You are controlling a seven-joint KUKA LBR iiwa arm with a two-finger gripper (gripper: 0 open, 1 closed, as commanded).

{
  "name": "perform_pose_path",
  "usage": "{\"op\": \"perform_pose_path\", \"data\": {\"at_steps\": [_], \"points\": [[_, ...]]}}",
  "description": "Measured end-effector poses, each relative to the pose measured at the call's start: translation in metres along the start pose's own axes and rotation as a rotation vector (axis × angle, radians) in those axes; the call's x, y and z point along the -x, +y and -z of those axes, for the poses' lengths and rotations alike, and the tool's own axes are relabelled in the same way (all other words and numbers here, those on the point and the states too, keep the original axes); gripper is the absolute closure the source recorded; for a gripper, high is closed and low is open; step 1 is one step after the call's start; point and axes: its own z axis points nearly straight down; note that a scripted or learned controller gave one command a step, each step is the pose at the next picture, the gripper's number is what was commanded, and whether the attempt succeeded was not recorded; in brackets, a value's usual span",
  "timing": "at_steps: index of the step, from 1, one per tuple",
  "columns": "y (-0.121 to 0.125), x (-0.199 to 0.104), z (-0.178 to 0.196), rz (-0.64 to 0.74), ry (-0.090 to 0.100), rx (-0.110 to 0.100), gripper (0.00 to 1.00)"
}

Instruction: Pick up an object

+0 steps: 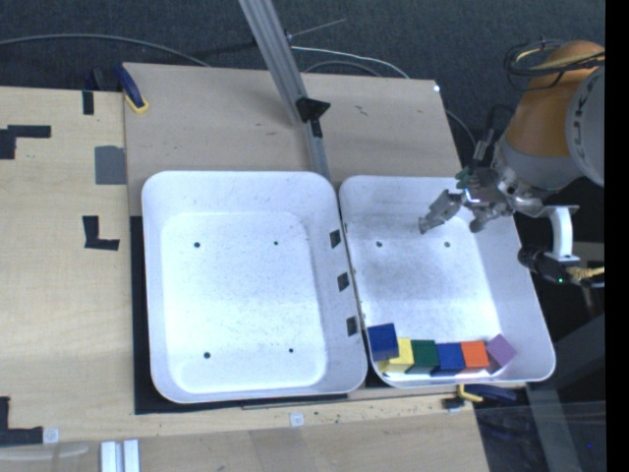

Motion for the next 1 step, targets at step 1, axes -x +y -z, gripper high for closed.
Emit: {"op": "perform_pose_path", "data": {"at_steps": [1], "points": [[0.0321, -0.0735, -0.0852, 0.002, 0.001, -0.001, 0.0]]}}
